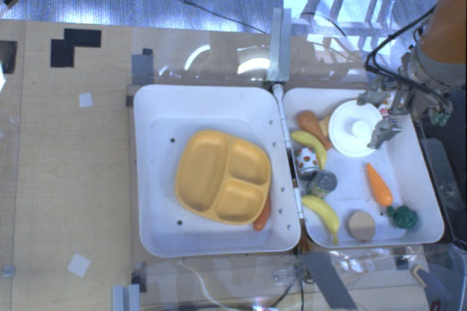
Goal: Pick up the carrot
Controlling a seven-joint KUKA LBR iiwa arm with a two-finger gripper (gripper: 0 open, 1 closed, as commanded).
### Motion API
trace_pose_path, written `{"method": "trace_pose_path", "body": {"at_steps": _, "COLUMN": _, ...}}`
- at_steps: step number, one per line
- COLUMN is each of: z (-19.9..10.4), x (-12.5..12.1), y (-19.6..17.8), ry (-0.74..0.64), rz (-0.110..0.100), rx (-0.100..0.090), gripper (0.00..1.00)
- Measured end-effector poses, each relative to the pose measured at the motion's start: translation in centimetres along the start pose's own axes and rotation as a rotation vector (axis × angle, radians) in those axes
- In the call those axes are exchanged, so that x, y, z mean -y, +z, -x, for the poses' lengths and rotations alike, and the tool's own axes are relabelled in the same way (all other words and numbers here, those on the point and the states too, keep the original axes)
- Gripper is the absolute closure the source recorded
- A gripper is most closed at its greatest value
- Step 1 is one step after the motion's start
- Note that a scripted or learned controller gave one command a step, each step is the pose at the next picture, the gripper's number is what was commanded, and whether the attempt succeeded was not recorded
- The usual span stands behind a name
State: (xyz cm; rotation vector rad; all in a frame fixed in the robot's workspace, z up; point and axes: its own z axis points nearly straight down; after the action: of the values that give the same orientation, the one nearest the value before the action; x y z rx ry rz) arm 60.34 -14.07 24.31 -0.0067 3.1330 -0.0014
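My claw (384, 120) hangs with fingers apart over the right bin's (432, 178) far edge, beside the white plate (354, 129). The carrot (379, 184) lies toward the near right corner, green toy (403, 216) and round disc (360, 225) just beyond it.

The carrot (379, 185) lies in the right bin (432, 189) with bare floor on both long sides; its green top (403, 216) sits near the bin wall. A white plate (355, 129) crowds above it, a round wooden disc (360, 225) below-left
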Motion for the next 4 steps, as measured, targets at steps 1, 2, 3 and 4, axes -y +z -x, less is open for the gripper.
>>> {"method": "trace_pose_path", "body": {"at_steps": 1, "z": -4.7, "x": 2.1, "y": 10.8, "ry": -0.161, "rz": 0.002, "rx": -0.007, "gripper": 0.00}}
{"method": "trace_pose_path", "body": {"at_steps": 2, "z": -6.7, "x": 3.7, "y": 15.3, "ry": -0.118, "rz": -0.001, "rx": 0.006, "gripper": 0.00}}
{"method": "trace_pose_path", "body": {"at_steps": 3, "z": -6.4, "x": 3.6, "y": 14.0, "ry": -0.125, "rz": -0.004, "rx": 0.013, "gripper": 1.00}}
{"method": "trace_pose_path", "body": {"at_steps": 4, "z": -9.8, "x": 6.6, "y": 12.8, "ry": -0.035, "rz": -0.001, "rx": -0.001, "gripper": 1.00}}
